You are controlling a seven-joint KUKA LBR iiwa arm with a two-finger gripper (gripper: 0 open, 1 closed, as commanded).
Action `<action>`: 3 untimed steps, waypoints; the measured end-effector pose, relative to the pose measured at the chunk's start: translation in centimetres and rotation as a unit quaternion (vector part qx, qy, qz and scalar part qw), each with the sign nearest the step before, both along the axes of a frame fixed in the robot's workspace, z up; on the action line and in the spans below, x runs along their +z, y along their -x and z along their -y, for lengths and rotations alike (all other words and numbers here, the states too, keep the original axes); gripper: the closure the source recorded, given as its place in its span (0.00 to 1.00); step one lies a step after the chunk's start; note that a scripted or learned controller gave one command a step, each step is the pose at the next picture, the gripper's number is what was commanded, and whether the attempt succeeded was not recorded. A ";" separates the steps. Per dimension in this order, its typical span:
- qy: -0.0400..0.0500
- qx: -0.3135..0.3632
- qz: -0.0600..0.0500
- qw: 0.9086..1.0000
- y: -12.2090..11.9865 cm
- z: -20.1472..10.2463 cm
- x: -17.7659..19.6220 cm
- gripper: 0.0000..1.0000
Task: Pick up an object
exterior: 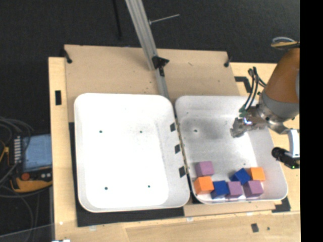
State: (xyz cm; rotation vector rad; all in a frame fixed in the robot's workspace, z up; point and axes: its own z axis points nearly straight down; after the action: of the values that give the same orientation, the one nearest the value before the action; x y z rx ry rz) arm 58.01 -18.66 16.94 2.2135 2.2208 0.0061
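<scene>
Your gripper (238, 130), finger state untellable, hovers over the right bin (212, 110); blocks (229, 181) line up along its 6 o'clock edge, running 9-to-3.

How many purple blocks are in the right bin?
3: one purple block above the orange block, one at the near wall, one beside it. Others may be hidden.

Dark floor (50, 19) around pale wooden bench (202, 64); metal pole (144, 29) slanting; cables (15, 185) at left.

Two smooth white plastic bins (126, 102) are seen on a bench (202, 226) of pale, matt wood. The small blocks (204, 168) look soft and dull, like foam.
</scene>
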 end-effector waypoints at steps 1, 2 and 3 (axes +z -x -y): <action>0.000 0.000 0.000 1.000 -0.2 0.1 5.5 1.00; -0.002 0.002 -0.003 1.000 -0.2 -5.1 6.5 1.00; -0.001 0.002 -0.004 1.000 0.5 -10.6 5.7 1.00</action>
State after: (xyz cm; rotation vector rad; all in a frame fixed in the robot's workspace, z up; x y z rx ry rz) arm 57.48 -8.01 22.67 2.2146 2.2288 0.0003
